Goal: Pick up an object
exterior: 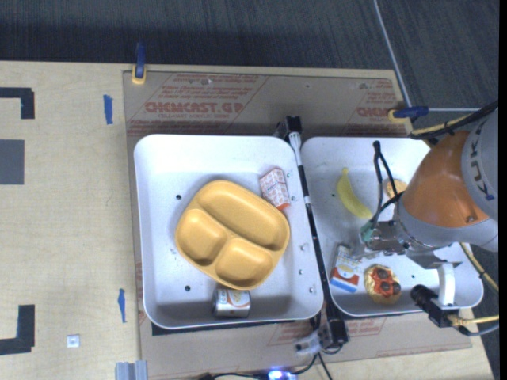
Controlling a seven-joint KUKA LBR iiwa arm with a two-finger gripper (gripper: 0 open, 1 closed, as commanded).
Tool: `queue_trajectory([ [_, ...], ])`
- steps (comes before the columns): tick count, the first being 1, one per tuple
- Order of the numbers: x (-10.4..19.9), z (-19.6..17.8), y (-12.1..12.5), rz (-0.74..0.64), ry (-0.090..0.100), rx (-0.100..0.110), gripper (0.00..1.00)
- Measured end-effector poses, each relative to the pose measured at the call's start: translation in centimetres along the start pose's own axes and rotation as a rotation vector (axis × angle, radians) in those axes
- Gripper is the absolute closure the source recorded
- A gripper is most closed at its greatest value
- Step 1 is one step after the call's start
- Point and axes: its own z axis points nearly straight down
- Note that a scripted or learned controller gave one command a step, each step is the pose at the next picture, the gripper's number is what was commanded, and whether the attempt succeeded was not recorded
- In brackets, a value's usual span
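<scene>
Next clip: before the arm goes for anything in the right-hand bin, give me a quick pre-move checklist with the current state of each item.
1. Arm over the right white bin: ok, the grey arm with the orange band hangs above it.
2. Gripper state: cannot tell, the wrist hides it.
3. Anything held: cannot tell.
4. Targets present: ok, a yellow plastic banana, a small white and orange carton and a round red and orange toy lie in that bin.
5. Targets apart: not ok, the carton and the round toy lie close together.
6. Left white bin: ok, the yellow divided tray lies away from the arm.
</scene>
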Motion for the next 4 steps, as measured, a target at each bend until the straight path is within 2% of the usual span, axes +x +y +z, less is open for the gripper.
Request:
queue_trajectory([
  [1, 0.0, 0.0, 0.0, 0.000, 0.000, 0.000, 0.00],
  [2, 0.1, 1.1, -0.2, -0.002, 0.003, 0.007, 0.00],
  [4, -0.1, 1.1, -0.3, -0.003, 0.004, 0.008, 0.00],
])
